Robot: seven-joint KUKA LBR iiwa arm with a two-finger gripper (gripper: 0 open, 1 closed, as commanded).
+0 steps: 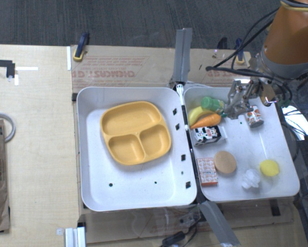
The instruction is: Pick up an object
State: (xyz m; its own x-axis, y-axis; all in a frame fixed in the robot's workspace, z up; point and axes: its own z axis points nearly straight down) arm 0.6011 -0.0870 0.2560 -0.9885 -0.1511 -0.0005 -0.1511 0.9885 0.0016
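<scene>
Orange and tapered, the toy carrot lies in the right white bin, near its upper left corner, touching a yellow banana-shaped toy and just below a green rounded toy. We judge it the likeliest target, since the two-finger gripper hangs just beside its thick end. We cannot tell how the jaws stand; cables and metal blur together there.

To do this step well, we want the descent centred across the carrot's narrow width, not along its length, and clear of the banana, which could be pinched along with it. A small red and white can stands just right of the gripper, so we keep any sideways correction small.

Below the carrot sits a black and white carton. The left white bin holds a yellow divided plastic plate, well apart.
</scene>
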